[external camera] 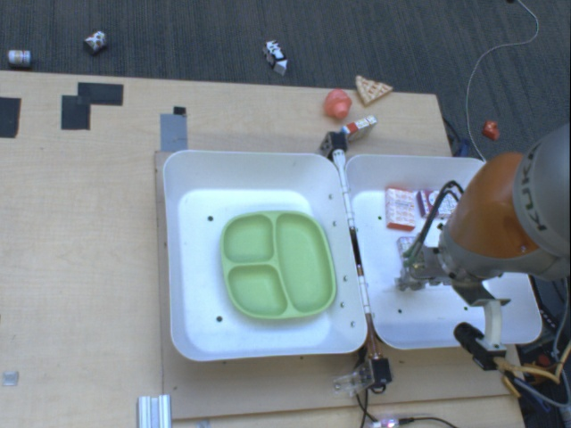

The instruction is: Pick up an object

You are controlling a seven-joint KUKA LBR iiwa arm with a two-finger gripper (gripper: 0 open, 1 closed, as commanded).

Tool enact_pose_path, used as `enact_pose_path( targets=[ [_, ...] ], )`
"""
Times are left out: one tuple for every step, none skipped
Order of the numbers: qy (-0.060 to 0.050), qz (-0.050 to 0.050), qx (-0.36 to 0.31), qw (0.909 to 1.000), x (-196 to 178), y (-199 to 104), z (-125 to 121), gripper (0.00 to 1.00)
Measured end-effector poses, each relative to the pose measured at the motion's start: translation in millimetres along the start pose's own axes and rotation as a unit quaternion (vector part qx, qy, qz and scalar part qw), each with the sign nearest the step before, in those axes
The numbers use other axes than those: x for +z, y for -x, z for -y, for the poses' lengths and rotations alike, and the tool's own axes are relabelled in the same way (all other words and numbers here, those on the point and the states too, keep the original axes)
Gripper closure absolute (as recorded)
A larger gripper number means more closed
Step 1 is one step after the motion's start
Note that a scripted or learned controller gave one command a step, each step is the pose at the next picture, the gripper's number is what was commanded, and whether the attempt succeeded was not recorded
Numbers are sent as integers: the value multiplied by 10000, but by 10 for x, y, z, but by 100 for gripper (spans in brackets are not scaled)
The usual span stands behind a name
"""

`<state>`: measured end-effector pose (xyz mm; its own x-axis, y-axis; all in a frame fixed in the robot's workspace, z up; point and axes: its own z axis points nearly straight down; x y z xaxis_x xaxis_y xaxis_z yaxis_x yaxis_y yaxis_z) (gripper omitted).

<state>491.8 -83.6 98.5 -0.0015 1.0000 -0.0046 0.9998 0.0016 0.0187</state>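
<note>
My gripper [411, 277] is down inside the right bin [384, 319], low over its floor near the left of centre. The grey wrist with its orange band [486, 217] covers the middle and right of that bin. A red and white packet [401, 208] lies flat at the back of the right bin, apart from the gripper. A second red and white item [439, 201] beside it is partly hidden by the arm. In the left bin [192, 239] a green divided plate [277, 265] lies flat in the middle.
Behind the bins on the bench are a red ball [337, 103], a pizza-slice toy [373, 88] and a small red and white tube [359, 127]. Small loose items lie on the dark floor beyond. The ridge between the bins [350, 239] runs just left of the gripper.
</note>
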Motion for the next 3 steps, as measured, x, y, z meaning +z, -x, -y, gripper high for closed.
enact_pose_path(
  targets=[
    [-2,0,-2,10000,1,0,1,0],
    [-54,-26,-3,10000,114,60,29,0],
    [-45,-5,3,10000,114,21,30,0]
  ],
)
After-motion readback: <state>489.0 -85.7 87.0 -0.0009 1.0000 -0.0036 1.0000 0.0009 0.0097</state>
